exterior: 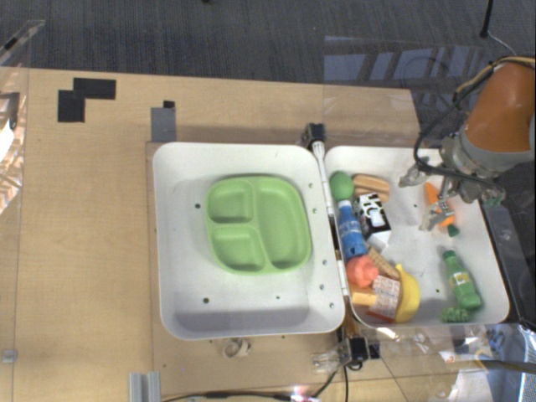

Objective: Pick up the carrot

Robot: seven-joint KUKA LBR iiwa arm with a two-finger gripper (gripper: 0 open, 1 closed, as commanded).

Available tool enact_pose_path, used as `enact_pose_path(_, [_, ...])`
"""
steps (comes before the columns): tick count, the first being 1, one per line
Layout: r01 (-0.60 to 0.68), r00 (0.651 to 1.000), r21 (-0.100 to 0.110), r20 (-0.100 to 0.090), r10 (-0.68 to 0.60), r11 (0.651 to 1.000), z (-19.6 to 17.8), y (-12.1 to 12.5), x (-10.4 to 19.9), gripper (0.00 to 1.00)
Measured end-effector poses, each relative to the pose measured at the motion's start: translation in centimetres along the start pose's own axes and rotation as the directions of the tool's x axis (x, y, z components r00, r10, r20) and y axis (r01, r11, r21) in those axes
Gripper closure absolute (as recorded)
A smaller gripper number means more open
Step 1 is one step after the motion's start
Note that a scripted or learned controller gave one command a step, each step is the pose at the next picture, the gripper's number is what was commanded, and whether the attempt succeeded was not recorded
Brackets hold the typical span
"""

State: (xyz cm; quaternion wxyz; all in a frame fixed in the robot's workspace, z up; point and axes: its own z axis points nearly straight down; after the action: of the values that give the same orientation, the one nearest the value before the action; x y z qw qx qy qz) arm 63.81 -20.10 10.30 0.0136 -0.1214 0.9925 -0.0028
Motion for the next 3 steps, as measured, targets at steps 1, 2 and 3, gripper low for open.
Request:
enact_pose_path(1, [0.002,1.0,0.005,0.014,-0.002,1.0,-1.5,0.0,-0.5,1.0])
enact_pose_path(2, [0.443,0.896,-0.008,-0.009,-0.443,0.896,1.0,1.8,9.4,1.0])
enact_pose_path(3, [0.224,0.975,-0.003,-0.004,-0.224,0.975,-13.9,7.5,5.7,1.0])
